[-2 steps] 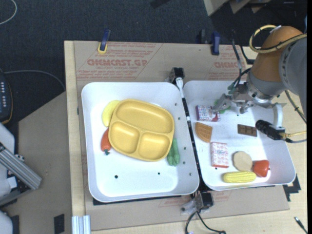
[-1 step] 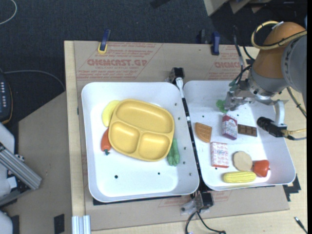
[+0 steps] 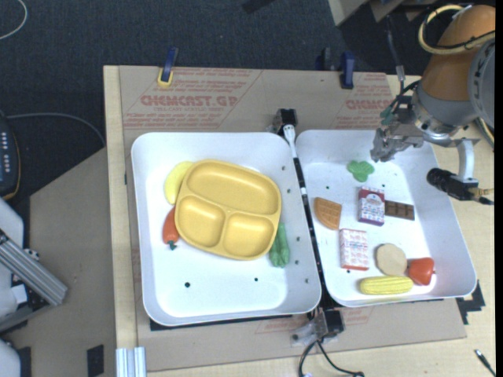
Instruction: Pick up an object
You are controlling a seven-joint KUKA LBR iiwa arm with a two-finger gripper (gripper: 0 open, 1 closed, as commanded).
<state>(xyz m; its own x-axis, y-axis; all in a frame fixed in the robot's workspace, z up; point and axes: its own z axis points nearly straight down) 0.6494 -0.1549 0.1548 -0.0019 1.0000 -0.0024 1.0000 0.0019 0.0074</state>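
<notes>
Jaws: can't tell if open or closed, too small and dark from above. Gripper (image 3: 383, 151) is hanging over the right bin (image 3: 456, 242), near its back edge, w/ nothing visibly between the jaws.

Closest thing to it is a small green toy leaf (image 3: 361, 170), which is lying flat on the bin floor just beside the gripper tip, toward the bin's left-front. Whether they're touching isn't clear. Leaf's long axis is running approx. left-right across the bin; it's a blob, so no clear pointing end.

Rest of the right bin, all lying flat:
- bread slice (image 3: 328, 212) by the left wall
- red box (image 3: 371, 206) and brown bar (image 3: 399, 210) side by side, mid-bin
- red-white packet (image 3: 354, 249), cookie (image 3: 390, 258), tomato (image 3: 421, 269)
- corn cob (image 3: 385, 286) lying along the front edge

Left bin (image 3: 157, 289) is carrying a yellow divided tray (image 3: 228, 209), w/ a banana (image 3: 177, 181) and red pepper (image 3: 170, 228) at the tray's left and a green veg (image 3: 280, 246) at its right.
</notes>
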